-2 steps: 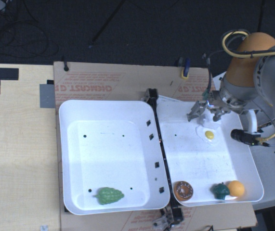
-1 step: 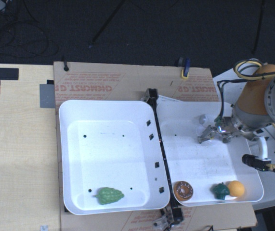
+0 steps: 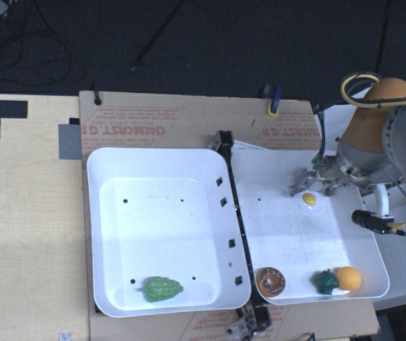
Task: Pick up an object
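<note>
**Closing In on a Small Yellow Piece, Nothing Lifted Yet**

Starting far to the pincer's left, a green lumpy object [image 3: 162, 288] lies in the left bin [image 3: 107, 190], well apart from the arm. Nearer, below and left of the pincer, a brown ring-shaped piece [image 3: 270, 281] rests at the front of the right bin [image 3: 373, 290]; a dark green object [image 3: 326, 282] and an orange ball [image 3: 348, 278] touch each other below it. The pincer [image 3: 316, 185] hangs low with a small yellow object [image 3: 309, 199] just beneath it. I cannot tell whether it is spread or clamped. Judging from this, no grasp is confirmed; gripping and lifting remain.
</note>
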Tool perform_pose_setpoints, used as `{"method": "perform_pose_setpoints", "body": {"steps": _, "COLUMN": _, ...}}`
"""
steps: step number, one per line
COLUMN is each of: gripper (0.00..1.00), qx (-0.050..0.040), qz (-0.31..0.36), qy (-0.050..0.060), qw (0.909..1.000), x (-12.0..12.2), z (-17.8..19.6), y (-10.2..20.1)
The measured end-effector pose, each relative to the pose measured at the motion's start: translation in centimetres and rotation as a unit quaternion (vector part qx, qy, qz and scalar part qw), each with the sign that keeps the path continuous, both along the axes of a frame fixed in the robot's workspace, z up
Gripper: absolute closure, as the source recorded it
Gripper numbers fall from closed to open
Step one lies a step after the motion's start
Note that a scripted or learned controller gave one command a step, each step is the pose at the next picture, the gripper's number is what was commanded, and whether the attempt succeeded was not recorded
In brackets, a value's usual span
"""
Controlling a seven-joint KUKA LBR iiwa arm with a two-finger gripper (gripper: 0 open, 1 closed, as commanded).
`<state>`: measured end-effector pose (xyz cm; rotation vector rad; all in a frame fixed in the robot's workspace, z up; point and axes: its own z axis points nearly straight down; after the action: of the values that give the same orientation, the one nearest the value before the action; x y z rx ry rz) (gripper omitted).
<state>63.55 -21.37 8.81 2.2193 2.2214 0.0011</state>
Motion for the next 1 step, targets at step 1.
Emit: {"method": "perform_pose_setpoints", "body": {"steps": 1, "gripper": 0.00, "qx": 0.0003, "qz": 0.000, "qy": 0.001, "qw": 1.0000, "x": 0.85, "z": 0.00, "y": -0.06}}
